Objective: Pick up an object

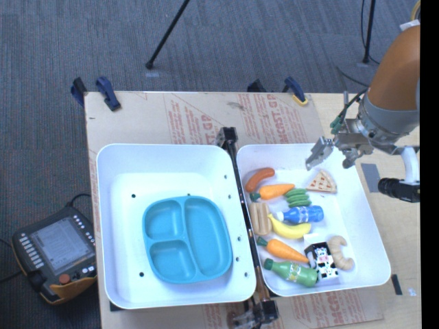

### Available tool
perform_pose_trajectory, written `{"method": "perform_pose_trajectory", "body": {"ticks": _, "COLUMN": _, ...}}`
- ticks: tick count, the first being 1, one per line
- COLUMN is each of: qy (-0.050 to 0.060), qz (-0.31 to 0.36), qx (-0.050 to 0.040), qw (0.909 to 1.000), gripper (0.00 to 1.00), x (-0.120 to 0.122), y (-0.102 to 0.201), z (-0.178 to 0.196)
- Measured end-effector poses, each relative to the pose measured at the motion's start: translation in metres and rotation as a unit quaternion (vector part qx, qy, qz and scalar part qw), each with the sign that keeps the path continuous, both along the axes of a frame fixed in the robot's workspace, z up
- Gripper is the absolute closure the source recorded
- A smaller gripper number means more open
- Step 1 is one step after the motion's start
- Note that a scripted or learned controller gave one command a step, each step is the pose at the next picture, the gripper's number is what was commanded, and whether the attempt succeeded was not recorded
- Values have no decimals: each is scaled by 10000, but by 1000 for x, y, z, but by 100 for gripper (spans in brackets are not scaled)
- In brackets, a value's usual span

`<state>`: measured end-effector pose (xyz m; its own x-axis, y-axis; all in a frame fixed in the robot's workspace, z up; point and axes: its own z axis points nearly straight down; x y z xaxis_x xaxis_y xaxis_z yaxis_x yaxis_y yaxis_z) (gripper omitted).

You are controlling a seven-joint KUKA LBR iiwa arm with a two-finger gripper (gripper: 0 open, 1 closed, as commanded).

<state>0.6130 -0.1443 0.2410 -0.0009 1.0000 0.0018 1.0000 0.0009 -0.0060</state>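
My gripper hangs open above the far edge of the right bin, with nothing between its fingers. Just below it lies a triangular pizza slice. The bin also holds a sausage, a carrot, a green pea pod, a blue bottle, a banana, a second carrot, a green bottle, a black-and-white cow carton, a tan croissant and tan bread sticks.
The left bin holds a blue divided plate. Blue clamps grip the bench's far edge. A teach pendant lies on the floor at the left. A tripod leg crosses the carpet behind.
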Motion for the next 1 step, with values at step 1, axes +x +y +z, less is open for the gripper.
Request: {"method": "perform_pose_trajectory", "body": {"ticks": 1, "qy": 16, "qz": -507, "qx": -1, "qw": 9987, "gripper": 0, "x": 9, "y": 51, "z": -114}}
